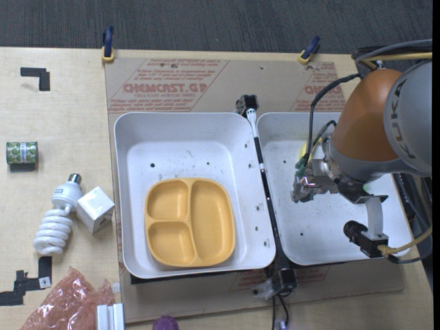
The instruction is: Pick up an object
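Your yellow divided plate (190, 222) lies flat in the left bin (130, 184), well apart from the gripper (304, 188), which hangs low over the right bin (289, 243). The arm reaches in from the right, wrist bent downward.

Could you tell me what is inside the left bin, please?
The left bin holds one yellow tray with three compartments, lying flat. Whatever lies beneath the tray is covered.
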`<state>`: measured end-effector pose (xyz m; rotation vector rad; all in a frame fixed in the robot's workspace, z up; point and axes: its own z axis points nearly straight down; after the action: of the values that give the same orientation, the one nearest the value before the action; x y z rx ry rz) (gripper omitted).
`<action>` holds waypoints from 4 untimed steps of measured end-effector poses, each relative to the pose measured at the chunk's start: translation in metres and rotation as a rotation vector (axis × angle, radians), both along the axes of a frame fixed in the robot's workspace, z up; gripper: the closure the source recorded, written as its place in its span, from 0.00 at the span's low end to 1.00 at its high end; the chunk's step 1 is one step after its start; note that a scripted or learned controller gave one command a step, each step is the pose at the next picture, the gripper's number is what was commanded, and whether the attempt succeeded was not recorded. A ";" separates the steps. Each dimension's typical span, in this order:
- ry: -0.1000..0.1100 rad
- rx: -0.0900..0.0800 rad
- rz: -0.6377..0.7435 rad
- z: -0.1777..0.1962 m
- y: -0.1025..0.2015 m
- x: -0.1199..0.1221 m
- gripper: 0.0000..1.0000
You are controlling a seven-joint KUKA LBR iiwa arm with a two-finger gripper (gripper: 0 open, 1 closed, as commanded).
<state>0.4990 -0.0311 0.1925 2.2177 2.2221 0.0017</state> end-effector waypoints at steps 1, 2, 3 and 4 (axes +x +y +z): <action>0.002 -0.001 -0.001 0.000 -0.044 0.048 1.00; 0.002 -0.001 -0.001 -0.030 -0.085 0.100 1.00; 0.002 -0.001 -0.001 -0.030 -0.085 0.100 0.00; 0.003 0.000 -0.001 -0.100 -0.061 0.076 0.00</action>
<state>0.5754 -0.0924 0.0924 2.2203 2.2223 -0.0010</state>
